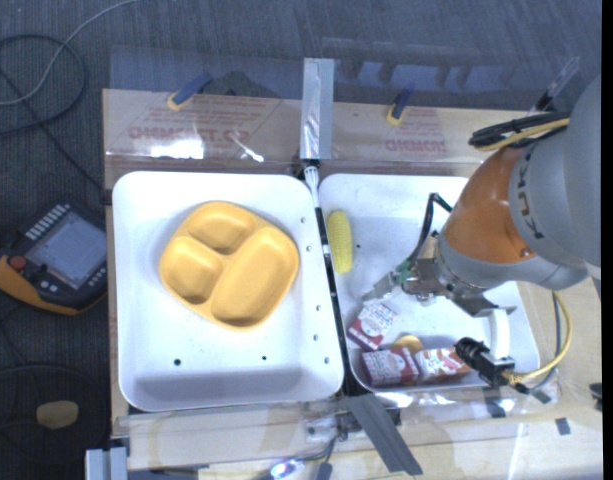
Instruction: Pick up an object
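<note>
One gripper (401, 276) hung low in the right bin (386, 213) under the grey and orange arm (506, 218); whether it was spread or closed could not be told, and nothing showed in its grasp. Just below it lay a red-and-white packet (376, 320), then red cartons (414, 365) along the front wall with a small yellow piece (408, 344) touching them, and a corn cob (339, 240) stood by the left wall. One yellow divided plate (229, 263) lay in the left bin (146, 368).
</note>
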`<move>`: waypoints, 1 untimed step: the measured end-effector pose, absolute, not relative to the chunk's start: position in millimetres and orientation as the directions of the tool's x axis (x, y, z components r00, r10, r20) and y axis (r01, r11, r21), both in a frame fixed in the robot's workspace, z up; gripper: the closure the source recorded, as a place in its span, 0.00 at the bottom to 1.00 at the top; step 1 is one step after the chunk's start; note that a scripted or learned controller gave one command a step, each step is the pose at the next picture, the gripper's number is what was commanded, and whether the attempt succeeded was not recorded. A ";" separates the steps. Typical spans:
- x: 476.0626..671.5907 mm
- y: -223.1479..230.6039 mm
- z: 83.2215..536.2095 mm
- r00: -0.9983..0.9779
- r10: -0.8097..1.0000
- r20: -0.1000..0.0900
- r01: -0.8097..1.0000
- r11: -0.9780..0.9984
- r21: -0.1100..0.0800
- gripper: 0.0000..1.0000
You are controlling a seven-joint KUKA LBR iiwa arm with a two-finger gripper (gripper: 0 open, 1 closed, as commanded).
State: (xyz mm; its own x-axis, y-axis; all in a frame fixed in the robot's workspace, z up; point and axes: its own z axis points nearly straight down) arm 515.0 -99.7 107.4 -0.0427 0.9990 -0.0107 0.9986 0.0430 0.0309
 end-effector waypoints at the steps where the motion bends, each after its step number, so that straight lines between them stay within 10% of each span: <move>1: 508.4 -112.6 95.3 0.254 0.967 0.013 0.967 -0.254 0.021 0.00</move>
State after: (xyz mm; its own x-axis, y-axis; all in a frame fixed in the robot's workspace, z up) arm 508.4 -112.6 95.3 0.2536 0.9672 0.0128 0.9670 -0.2539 0.0208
